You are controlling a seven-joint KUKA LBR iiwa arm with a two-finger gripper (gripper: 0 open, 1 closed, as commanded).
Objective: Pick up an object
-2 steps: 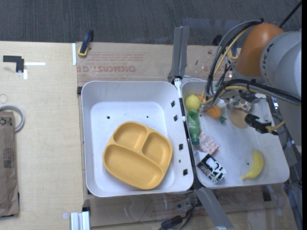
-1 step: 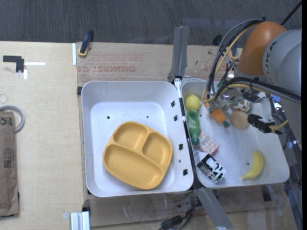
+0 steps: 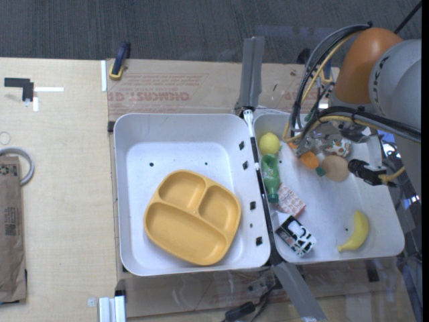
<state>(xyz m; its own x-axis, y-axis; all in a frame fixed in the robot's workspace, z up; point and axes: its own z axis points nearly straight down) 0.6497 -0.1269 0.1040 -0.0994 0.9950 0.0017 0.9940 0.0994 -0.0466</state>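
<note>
Both bins (image 3: pixel 127 180) were white. The divided plate (image 3: pixel 193 217) in the left one was of a warm yellow-orange colour. In the right bin, the lemon (image 3: pixel 269 143) was pale yellow, the bottle (image 3: pixel 271 176) green, the banana (image 3: pixel 355 232) yellow, and the small toy (image 3: pixel 295 235) black and white. A packet (image 3: pixel 290 200) carried a red and white check pattern. The arm (image 3: pixel 395 66) was grey with an orange band (image 3: pixel 358 62).

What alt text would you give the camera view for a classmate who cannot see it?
A grey arm's tool hangs over the right shallow white bin, among a yellow lemon, green plastic bottle, yellow banana and small toys. The left white bin holds a yellow three-compartment plastic plate.
</note>
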